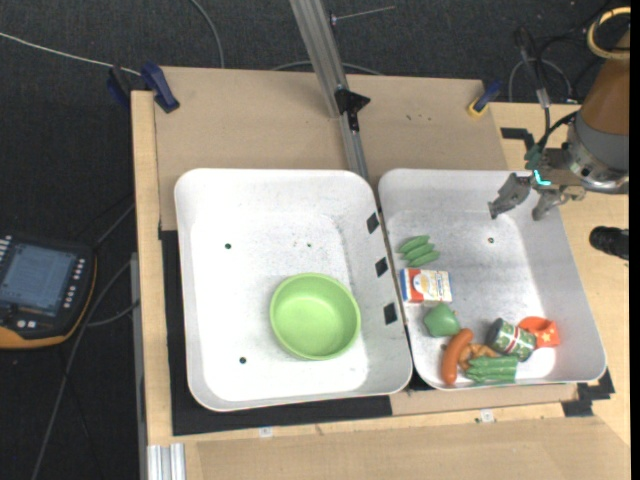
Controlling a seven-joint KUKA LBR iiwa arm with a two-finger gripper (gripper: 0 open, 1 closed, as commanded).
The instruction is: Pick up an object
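- Hand [527, 200] hovered over the upper right part of the right bin [560, 268], its two fingers spread apart with nothing between them.
- Objects lay clustered in the right bin, toward its lower left, well apart from the hand.
- Nearest the bin's left wall sat green pea pods [417, 250], with a small white carton [426, 286] just below them.
- Below the carton came a green pepper [441, 320], then a sausage [456, 355] by the bin's lower rim.
- A dark can [512, 339] lay tilted beside an orange piece [541, 332], over green beans [492, 369].
- A green bowl [315, 315] stood in the left bin [230, 228], across the shared wall from the right bin.
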